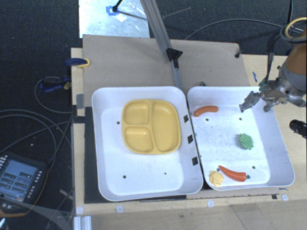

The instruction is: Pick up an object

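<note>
lying apart — green object below claw

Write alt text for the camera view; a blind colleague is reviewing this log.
A grey arm's two-finger gripper, open, hangs over the right white bin's far right corner. That bin holds two orange sausages, a green knobbly ball and a small yellow piece; the left bin holds a yellow divided plate.

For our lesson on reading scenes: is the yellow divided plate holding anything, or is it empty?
Empty. The yellow divided plate in the left bin shows three bare compartments.
</note>
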Available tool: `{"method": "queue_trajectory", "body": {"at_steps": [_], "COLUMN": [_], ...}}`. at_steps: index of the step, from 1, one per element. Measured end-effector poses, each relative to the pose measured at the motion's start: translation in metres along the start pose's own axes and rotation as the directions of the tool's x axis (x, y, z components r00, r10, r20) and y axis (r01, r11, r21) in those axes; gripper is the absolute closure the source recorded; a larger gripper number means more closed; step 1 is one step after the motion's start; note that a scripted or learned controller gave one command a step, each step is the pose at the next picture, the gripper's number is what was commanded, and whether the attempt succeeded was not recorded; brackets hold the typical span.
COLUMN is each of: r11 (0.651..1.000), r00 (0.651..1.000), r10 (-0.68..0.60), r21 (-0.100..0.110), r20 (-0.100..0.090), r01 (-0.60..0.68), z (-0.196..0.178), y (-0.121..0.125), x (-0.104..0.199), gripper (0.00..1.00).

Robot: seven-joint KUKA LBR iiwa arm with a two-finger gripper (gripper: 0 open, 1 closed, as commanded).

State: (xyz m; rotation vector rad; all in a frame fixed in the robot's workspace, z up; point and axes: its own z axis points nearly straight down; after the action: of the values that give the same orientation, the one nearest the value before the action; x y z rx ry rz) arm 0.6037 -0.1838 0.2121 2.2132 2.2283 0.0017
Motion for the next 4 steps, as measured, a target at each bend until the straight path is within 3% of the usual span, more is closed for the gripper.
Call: {"method": "queue_trajectory", "body": {"at_steps": [1,3,4], "r11": [1.000,1.000,1.000], "r00": [1.000,1.000,1.000], "r10": [-0.001,0.006,0.007], "r21": [0.000,0.006,0.002], "r20": [0.000,-0.001,0.001], "r01": [0.001,-0.006,-0.007], "z": [0.000,0.106,0.122], "y": [0.000,0.002,0.002], "x": [0.000,-0.005,-0.005], "gripper": [0.00,0.00,0.00]}}
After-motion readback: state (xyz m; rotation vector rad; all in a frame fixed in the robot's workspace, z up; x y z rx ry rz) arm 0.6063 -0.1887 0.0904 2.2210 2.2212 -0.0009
